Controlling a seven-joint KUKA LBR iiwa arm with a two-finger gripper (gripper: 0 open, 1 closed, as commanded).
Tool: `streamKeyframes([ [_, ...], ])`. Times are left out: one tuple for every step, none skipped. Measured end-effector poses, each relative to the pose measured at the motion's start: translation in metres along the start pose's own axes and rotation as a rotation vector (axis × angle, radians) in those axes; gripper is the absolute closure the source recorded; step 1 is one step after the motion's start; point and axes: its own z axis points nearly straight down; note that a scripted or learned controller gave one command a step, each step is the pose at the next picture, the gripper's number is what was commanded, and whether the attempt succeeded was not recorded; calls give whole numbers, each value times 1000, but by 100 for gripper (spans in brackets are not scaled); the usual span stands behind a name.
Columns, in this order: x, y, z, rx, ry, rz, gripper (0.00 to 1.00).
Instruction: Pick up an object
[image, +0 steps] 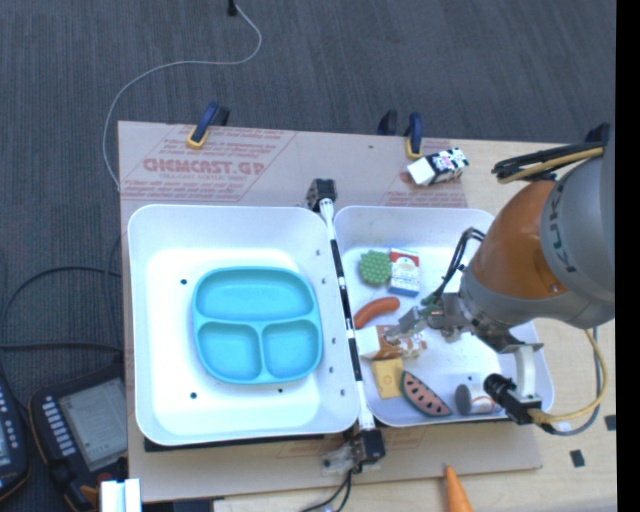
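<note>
gripper low in right bin | grip state unclear | over brown item

Right bin contents: a green studded disc beside a small red-and-white carton; a red sausage lay diagonally below; a yellow cheese wedge and a watermelon slice rested near the front wall.
</note>
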Motion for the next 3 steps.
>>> streamKeyframes([
  [3,-1,12,5,4,-2,0],
  [-2,1,-1,-2,-5,2,100],
  [1,1,0,2,2,-1,0],
])
